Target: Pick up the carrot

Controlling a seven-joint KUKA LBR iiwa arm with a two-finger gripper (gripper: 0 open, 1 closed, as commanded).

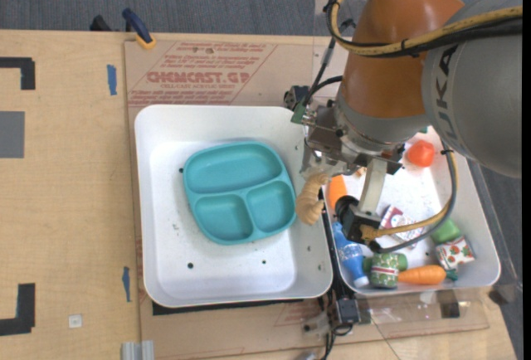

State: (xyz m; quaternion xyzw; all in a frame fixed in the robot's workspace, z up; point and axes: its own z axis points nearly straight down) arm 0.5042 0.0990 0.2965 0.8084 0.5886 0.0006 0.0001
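Cardboard-topped bench (66,184) carries both white bins. My gripper (342,172) hangs over the left side of the right bin (470,209), by the divide. My own wrist hides it, so I cannot tell whether it is open or holding anything. The carrot (421,274) lies flat, well apart, by the bin's front wall. I judge it light, stiff and smooth; best gripped across its thick middle.

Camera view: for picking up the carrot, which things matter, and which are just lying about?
For the job:
- carrot, lying at the near end of the right bin

Just lying about:
- teal divided plate in the left bin
- round orange toy
- blue bottle
- green can
- small carton
- tan toy on the rims between the bins
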